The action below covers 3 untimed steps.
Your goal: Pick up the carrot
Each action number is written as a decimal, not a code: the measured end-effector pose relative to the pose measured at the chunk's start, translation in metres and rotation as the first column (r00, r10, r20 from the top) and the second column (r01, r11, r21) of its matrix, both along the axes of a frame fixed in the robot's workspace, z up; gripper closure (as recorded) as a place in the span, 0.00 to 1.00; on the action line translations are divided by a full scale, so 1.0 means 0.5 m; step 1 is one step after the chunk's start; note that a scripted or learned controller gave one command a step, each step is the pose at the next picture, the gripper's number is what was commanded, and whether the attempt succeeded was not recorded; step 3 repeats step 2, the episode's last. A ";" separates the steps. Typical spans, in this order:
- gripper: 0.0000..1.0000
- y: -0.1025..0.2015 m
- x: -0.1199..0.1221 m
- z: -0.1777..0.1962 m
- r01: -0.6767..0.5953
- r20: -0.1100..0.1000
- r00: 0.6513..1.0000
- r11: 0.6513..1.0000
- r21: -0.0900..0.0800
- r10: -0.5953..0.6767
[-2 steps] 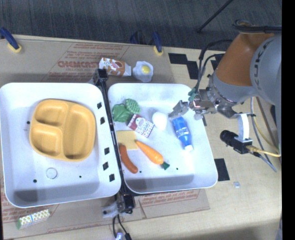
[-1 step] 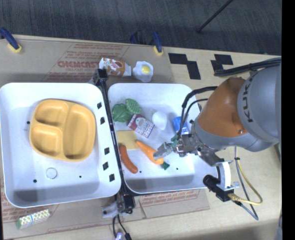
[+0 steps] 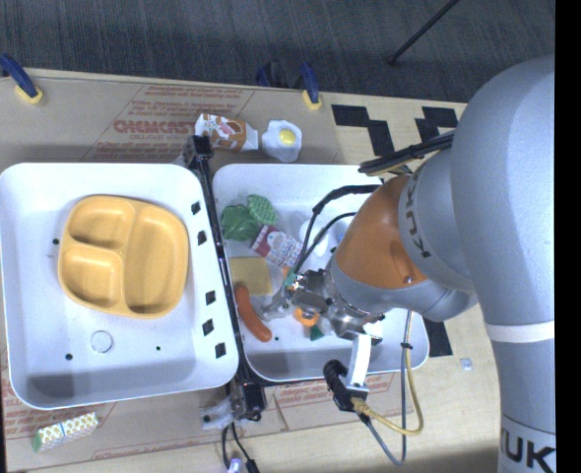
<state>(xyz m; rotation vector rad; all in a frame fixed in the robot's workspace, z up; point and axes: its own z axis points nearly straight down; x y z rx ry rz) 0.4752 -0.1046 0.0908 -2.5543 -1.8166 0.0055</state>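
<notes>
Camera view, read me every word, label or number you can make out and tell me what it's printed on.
"CHEMCAS...", red, partly blurred: cardboard sheet behind the bins.
"KUK", cut off by the frame: arm base.
Smaller red lines on the cardboard: too blurred.
Packet in the right bin: print too small.

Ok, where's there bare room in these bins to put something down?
Left bin: bare floor along the near edge below the yellow tray, and a strip at its left. Right bin: crowded, with carrot, green items, packet and gripper; just a strip along the near wall.
</notes>
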 end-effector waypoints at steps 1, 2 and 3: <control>1.00 0.000 0.000 0.020 -0.004 -0.002 1.000 1.000 0.001 0.004; 1.00 0.045 0.172 0.201 0.224 0.003 0.975 0.975 -0.002 -0.224; 1.00 0.045 0.172 0.201 0.224 0.003 0.975 0.975 -0.002 -0.224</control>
